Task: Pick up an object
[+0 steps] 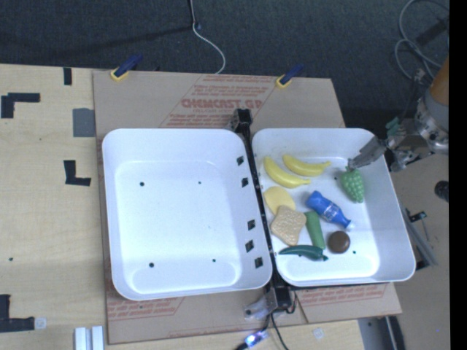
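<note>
1. One gripper hangs over the right bin's far right corner, fingertips just above the green grape bunch; whether they are apart or together cannot be told.
2. The approach step seems under way; next comes lowering squarely onto the grapes, clear of the blue bottle.

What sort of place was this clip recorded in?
Most likely a robotics lab's bin-picking bench: two shallow white bins sit clamped on cardboard, the right bin holds toy food such as plastic bananas, and the gripper reaches in.
</note>
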`<state>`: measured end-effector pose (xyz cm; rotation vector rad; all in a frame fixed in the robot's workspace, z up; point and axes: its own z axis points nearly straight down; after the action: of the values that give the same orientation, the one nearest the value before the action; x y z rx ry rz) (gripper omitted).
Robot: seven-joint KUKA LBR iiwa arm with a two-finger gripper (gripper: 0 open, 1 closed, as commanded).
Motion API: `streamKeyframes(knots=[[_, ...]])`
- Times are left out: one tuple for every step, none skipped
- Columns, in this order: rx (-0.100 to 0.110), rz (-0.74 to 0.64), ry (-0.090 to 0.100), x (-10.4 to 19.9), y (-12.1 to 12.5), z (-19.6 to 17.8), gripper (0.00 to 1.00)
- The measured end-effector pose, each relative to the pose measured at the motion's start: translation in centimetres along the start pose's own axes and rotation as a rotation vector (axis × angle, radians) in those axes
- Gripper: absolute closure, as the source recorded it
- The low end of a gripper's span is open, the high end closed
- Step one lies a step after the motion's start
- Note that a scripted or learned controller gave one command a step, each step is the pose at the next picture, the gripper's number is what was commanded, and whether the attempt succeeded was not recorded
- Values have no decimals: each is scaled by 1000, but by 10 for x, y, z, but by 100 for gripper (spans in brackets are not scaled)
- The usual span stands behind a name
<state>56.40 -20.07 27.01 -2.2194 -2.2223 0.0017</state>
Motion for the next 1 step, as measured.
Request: streamKeyframes(knots=[[-1,-1,0,38,-20,190,0]])
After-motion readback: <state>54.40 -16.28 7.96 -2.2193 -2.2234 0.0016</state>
